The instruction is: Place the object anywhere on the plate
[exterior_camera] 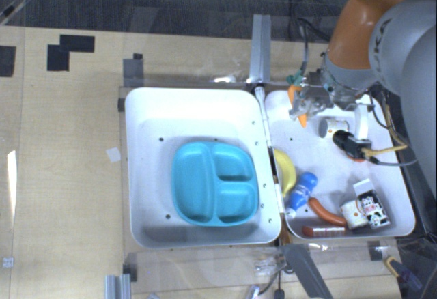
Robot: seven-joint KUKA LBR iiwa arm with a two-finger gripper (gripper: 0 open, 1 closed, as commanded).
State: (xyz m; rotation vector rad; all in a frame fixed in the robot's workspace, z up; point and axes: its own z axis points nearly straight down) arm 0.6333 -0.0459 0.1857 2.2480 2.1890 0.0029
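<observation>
Gripper (305, 108) hangs over the right bin's (403, 222) far corner; can't tell what it holds. Best lift straight, then cross left to the blue plate (215, 183).

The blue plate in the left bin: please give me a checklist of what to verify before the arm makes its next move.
1. Blue plate lies flat in the left bin, compartments free: ok.
2. Gripper is over the right bin, at its far end: ok.
3. An object is between the fingers: cannot tell.
4. Objects are available: yellow banana, blue bottle, orange sausage: ok.
5. Objects lie apart for a clean pick: not ok, they crowd together at the near end.
</observation>
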